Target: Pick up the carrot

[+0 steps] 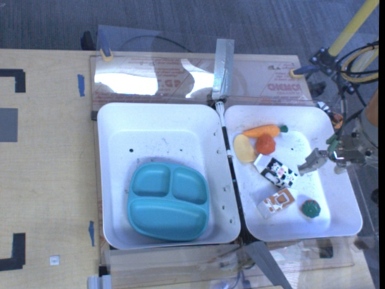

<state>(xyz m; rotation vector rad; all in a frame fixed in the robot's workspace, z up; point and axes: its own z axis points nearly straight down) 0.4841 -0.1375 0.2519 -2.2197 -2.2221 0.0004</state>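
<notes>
The carrot (261,130), orange with a small green tip, lies on its side near the back of the right bin (343,212). It touches a red tomato-like toy (265,144) just in front of it. My gripper (315,160) hangs over the right side of that bin, to the right of the carrot, nearer the front and well apart from it. Nothing is seen in its grasp.
A yellow oval toy (243,149) lies left of the tomato. A black-and-white block (278,172), a white and orange box (277,202) and a green ball (310,208) sit toward the bin's front. The left bin (114,137) holds a teal divided plate (168,202).
</notes>
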